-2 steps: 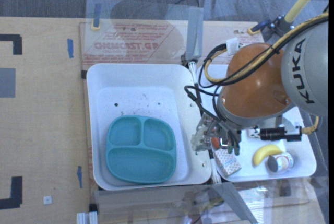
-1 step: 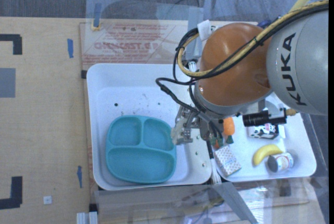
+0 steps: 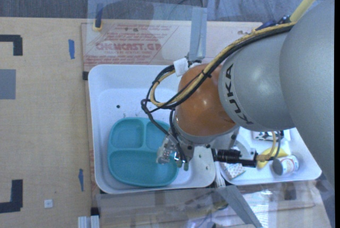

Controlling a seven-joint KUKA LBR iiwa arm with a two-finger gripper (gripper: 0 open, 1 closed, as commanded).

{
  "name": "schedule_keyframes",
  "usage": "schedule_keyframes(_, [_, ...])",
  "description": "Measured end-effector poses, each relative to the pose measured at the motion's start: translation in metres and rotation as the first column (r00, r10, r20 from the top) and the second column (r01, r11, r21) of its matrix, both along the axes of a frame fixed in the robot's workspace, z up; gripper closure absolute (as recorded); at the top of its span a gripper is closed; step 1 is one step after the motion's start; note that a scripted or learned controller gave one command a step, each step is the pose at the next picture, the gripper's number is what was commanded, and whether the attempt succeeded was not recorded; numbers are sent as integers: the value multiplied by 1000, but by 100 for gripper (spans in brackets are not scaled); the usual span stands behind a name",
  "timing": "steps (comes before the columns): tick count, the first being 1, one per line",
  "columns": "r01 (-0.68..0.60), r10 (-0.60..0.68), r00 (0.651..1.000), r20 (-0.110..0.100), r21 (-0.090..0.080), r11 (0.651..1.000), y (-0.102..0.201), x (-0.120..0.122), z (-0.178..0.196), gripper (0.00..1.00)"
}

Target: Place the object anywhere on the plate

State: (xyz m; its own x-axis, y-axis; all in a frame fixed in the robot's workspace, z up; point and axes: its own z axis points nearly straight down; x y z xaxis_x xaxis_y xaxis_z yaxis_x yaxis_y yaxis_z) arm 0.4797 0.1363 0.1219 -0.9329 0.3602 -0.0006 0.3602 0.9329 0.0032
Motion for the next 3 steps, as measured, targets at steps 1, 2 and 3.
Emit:
schedule_keyframes(1, [-57,57,998,2,-2,998,-67,1,63,100])
schedule_keyframes(2, [-74,74,997,2,-1,997,-9,4,123,100])
schedule_keyframes(3, [-409,409,913,5,-4,913,-11,19,246,100])
